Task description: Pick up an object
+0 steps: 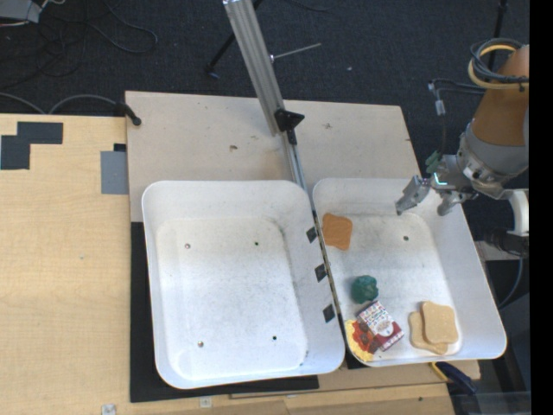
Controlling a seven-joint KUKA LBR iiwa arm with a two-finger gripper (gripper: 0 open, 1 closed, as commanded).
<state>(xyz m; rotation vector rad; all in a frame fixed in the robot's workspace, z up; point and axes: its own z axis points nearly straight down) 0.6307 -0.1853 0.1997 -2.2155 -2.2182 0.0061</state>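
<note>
i see the fingers (429, 195) spread open, holding nothing, over the right bin (480, 271) far edge. the green ball (365, 288) sits mid-bin; i judge it light, soft, best pinched across its middle.

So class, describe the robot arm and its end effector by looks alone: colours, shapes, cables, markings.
The arm is grey with an orange band above the wrist. Looped dark and yellowish cables sit at its upper part. The end effector has two slim grey metallic fingers, and a small green light glows near its base. A thin dark cable trails off to the side.
</note>
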